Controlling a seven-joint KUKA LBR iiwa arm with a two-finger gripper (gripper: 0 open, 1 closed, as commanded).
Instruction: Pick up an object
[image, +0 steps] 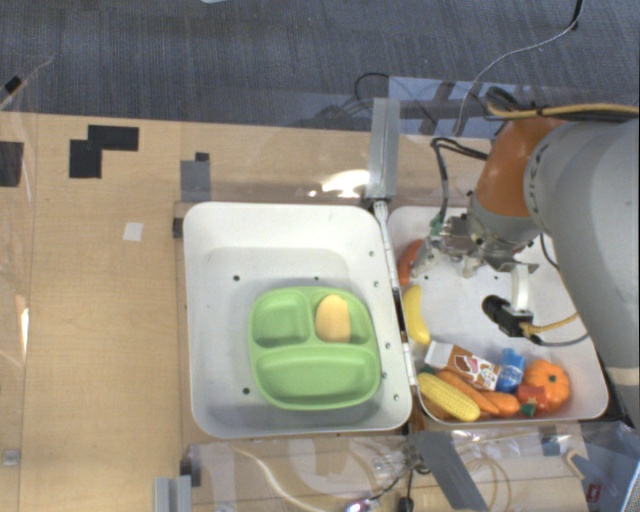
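the arm leans in from the right over the right bin, its orange band up near the bin's far corner. the gripper hangs low over the bin's upper left part, close to the wall between the bins; from here i can't tell how it is set or whether it has anything in it.

the things to pick are mostly crowded along the near edge of that bin: a corn cob, a carrot, a small carton with a blue cap just beside it, and an orange pumpkin at the right end. a banana lies along the left wall, and something red-orange sits just beside the gripper, half hidden.

in the left bin a green tray holds a yellow lemon in its top right compartment.

these look like light, hard plastic toy food, smooth and likely slippery. i'd guess the banana is the nearest fair target: take it across its narrow middle, though it lies tight to the wall. the round pumpkin looks likelier to squirt out.
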